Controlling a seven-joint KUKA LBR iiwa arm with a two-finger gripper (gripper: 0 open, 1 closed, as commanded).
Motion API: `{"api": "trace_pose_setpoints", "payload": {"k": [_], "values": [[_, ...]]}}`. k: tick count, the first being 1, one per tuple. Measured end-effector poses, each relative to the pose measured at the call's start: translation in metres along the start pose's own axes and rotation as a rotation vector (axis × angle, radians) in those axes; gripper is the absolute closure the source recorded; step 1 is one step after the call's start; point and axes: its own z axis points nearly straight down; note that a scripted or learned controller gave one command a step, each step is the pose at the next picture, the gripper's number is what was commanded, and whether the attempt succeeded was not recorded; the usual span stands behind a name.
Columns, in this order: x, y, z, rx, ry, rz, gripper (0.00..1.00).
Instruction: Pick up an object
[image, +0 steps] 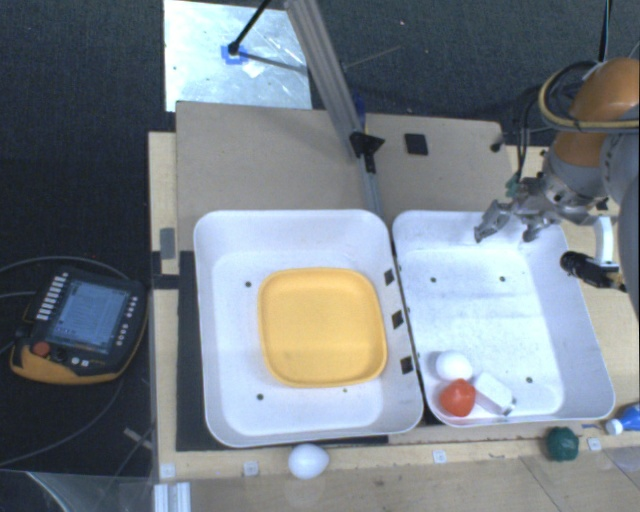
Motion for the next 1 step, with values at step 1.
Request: {"api": "trace_pose_setpoints", "payload": {"k": [1], "values": [[0.0003, -0.0001, 0.0452, -0.002, 0.000, 0.000, 0.00]]}}
